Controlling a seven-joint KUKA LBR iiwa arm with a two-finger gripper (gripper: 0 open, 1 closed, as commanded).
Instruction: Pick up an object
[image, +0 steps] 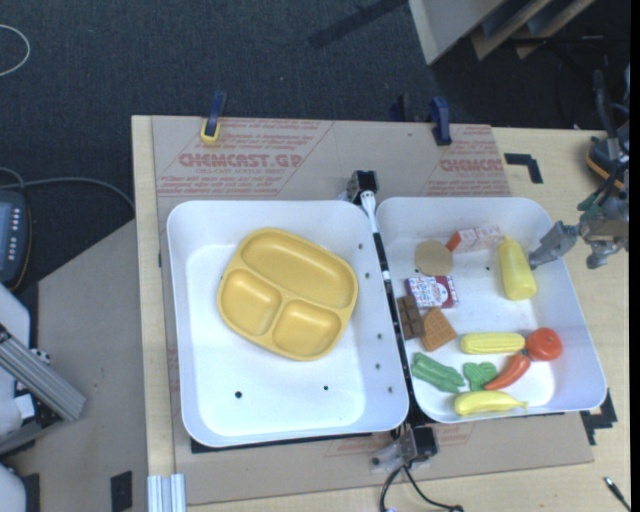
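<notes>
So far nothing is picked: my gripper (572, 243) sits at the right bin's (580, 330) far right edge, its two fingers spread apart with nothing between them. One finger (550, 246) reaches in over the rim toward the yellow bottle (516, 269), which lies just beside it but, as far as I can tell, apart from it. Everything else rests loose on that bin's floor: a tan disc (434, 257), a red-and-white packet (431, 291), a waffle (438, 328), corn (492, 343), a tomato (543, 344), a chili (509, 372), a green pod (437, 373) and a banana (487, 402). In the left bin (200, 300) lies a yellow tray (288, 293). I judge the whole grasp is left: settle over one object, close, lift.
</notes>
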